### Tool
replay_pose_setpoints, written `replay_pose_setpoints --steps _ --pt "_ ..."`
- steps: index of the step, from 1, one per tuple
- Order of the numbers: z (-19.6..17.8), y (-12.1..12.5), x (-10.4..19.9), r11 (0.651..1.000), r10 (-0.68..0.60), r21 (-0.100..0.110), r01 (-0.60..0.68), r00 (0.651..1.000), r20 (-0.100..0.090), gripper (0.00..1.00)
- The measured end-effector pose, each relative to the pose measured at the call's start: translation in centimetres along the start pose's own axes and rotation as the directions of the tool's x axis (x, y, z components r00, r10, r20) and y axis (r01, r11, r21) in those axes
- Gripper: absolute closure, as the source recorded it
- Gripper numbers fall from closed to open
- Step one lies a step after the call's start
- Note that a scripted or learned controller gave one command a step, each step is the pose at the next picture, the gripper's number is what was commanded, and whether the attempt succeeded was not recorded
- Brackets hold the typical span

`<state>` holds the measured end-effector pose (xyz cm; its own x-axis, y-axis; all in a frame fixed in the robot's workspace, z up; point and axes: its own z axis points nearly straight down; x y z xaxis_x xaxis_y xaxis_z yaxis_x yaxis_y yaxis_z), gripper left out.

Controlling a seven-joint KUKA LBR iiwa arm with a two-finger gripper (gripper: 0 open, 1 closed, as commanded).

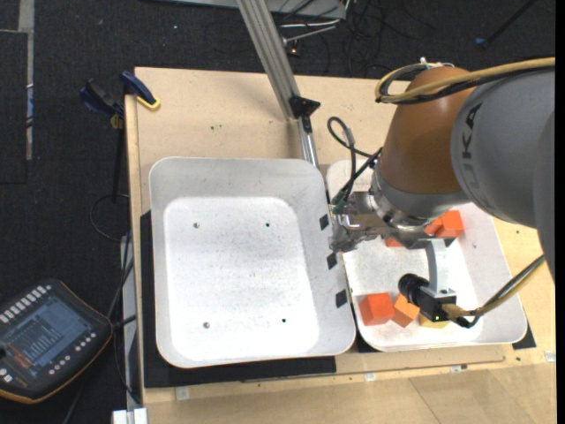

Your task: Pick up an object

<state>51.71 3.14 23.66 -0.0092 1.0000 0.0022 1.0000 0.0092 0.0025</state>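
Looking down on the bench (221,104), the big grey and orange arm (441,140) comes in from the right and hangs over the right bin (481,276). It covers most of that bin's far half. The gripper (356,223) sits tucked under the wrist, right by the bin's left wall, next to the rim it shares with the left bin (238,263). Honestly I can't tell if the claw is wide, narrow or holding anything, since the wrist hides its business end.

On to the stuff to grab. An orange block (378,308) lies on the floor of the right bin, toward its near edge. That puts it nearer the camera than the gripper and clearly apart from it. A smaller, paler orange block (406,311) sits just beside it on the right, touching or nearly so. Another orange piece (447,224) pokes out from behind the wrist on the far right side, partly hidden by the arm. It's near the gripper, but I can't say whether they touch.

Off the bench at lower left there's a teach pendant (44,338) on the dark floor.
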Motion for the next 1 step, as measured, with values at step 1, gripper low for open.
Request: replay_pose_setpoints --steps 1 --pt "-0.55 -0.17 4.68 1.0 0.001 0.002 -0.001 1.0 0.0 1.0"
